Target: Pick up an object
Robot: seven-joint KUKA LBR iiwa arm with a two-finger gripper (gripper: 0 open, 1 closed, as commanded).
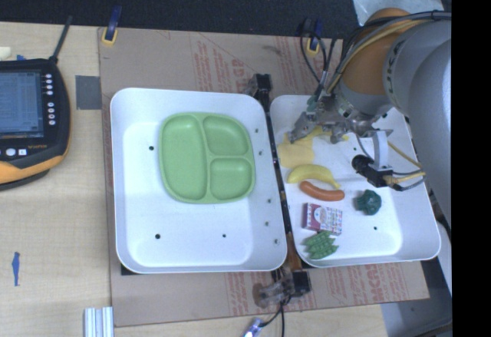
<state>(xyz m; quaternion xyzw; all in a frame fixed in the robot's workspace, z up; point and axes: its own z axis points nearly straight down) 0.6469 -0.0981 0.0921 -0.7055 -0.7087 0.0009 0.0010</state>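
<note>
The right bin [406, 239] holds several toy foods. A pale yellow slice [296, 153] lies at its upper left, with a yellow banana [313, 173] and an orange-red sausage [322, 190] just below it. Lower down are a pink box [322, 218], a dark green broccoli piece [368, 202] and a light green leafy piece [320, 246]. My gripper [318, 132] hangs over the bin's upper left corner, just above the yellow slice. Its fingers are spread open with nothing between them.
The left bin [138, 243] carries a green divided plate [205, 156]. The grey arm with its orange band [380, 59] and cables covers the right bin's upper right. A tablet controller [27, 117] lies at the bench's left edge.
</note>
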